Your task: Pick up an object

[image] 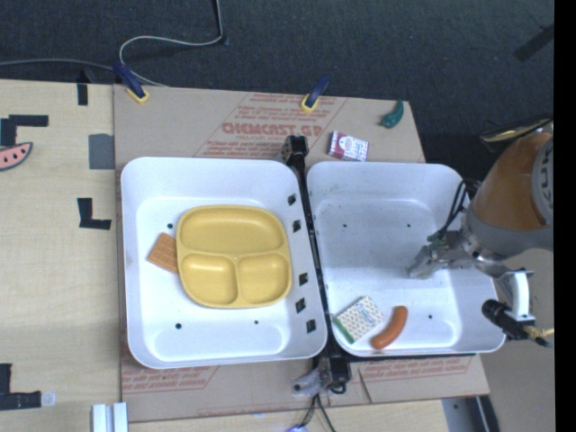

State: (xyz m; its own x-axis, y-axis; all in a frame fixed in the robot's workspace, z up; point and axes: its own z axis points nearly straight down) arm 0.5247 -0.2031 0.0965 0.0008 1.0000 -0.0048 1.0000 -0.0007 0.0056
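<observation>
Tray (236, 255) in left bin (144, 187); sausage (390, 328), packet (359, 319) in right bin (396, 183)

Even, diffuse overhead light; mild glare on white bins (216, 171); soft shadows; slightly blurry, low-resolution detail

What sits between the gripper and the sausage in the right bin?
Nothing visible. The gripper hangs over bare floor of the right bin; the sausage lies nearer the front wall, beside the patterned packet, with open floor between.
</observation>
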